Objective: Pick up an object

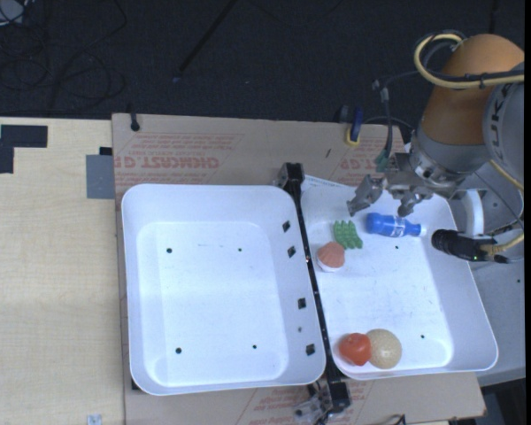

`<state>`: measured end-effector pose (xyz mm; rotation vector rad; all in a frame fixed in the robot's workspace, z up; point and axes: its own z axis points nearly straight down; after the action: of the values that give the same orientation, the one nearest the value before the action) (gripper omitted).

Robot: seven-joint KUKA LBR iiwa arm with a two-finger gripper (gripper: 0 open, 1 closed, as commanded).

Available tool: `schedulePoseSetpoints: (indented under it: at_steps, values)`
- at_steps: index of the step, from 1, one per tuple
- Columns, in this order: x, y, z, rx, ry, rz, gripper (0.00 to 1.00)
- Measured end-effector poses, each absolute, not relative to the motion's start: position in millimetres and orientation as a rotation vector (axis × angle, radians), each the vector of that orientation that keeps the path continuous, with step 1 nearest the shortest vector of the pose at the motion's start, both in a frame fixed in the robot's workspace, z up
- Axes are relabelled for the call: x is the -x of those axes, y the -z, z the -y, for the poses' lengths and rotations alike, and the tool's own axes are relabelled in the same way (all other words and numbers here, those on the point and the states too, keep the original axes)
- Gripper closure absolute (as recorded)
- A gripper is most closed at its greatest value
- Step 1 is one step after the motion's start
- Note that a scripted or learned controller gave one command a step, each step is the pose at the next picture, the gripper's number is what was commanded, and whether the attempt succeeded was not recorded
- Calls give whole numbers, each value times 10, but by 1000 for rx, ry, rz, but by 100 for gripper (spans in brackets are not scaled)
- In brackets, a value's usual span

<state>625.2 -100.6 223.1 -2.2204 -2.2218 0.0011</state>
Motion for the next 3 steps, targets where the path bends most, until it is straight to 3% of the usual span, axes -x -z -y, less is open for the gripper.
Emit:
schedulePoseSetpoints:
  at_steps: [1, 2, 3]
  values:
    - [-5483, -1130, 1515, 2219, -14, 2206, 0]
    - [-5899, -864, 1752, 2221, -1, 2222, 0]
    - [-5938, -878, 1870, 2221, -1, 2221, 0]
